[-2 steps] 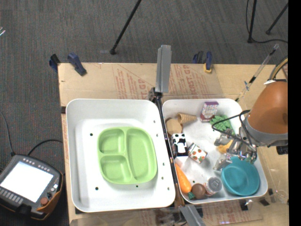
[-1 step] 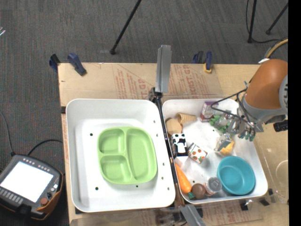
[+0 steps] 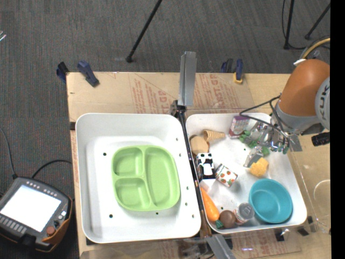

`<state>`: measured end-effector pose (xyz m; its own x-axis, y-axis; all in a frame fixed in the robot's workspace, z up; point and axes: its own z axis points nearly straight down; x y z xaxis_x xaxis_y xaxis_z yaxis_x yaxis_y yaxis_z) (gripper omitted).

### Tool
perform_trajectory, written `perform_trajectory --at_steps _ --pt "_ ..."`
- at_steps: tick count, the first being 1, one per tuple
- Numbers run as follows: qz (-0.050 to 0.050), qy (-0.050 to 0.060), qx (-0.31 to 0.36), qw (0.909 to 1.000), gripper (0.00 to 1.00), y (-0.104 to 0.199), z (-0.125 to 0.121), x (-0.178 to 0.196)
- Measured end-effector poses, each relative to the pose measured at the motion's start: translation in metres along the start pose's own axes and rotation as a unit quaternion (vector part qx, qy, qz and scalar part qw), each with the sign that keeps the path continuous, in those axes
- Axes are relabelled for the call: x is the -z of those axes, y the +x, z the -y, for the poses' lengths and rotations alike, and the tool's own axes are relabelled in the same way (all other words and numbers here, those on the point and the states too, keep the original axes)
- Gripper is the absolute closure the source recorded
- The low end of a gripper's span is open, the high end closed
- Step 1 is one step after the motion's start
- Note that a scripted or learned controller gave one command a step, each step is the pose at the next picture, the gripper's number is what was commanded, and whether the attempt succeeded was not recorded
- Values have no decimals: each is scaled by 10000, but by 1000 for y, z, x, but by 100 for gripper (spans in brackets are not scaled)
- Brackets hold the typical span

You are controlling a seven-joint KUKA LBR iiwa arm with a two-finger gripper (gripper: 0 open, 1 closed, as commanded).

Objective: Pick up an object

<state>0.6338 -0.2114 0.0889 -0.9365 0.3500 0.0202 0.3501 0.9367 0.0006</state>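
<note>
From the camera view above the bench, two white bins stand side by side on a cardboard-covered top. The left bin [image 3: 91, 139] holds one thing — a light green divided plate [image 3: 145, 178], lying flat near the middle.

The right bin [image 3: 295, 177] is crowded. Along its left wall there are a beige rounded piece [image 3: 199, 144], a small black-and-white box [image 3: 205, 165] and, lower, an orange carrot [image 3: 210, 205] lying along the wall. Beside the box sits a white cube with coloured spots [image 3: 226, 175]. A waffle cone [image 3: 213, 135] lies near the far wall, and a small purple-and-white packet [image 3: 238, 126] is next to it. In the near right corner stands a teal bowl [image 3: 270, 200], upright; just left of it are a small grey jar [image 3: 245, 212] and a brown round object [image 3: 227, 218].

The arm [image 3: 302, 96] comes in from the right, and its gripper [image 3: 257, 156] is low in the bin's far right part. A yellow lumpy object [image 3: 259, 168] lies just beside the fingertips, between gripper and bowl. Whether the claw is apart or together I cannot tell — the metal parts blur together there. Some green bits [image 3: 248, 139] lie at the gripper's left.
</note>
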Motion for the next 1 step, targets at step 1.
perform_trajectory --at_steps 1 --pt "104 -9 -293 9995 0 58 21 -2"
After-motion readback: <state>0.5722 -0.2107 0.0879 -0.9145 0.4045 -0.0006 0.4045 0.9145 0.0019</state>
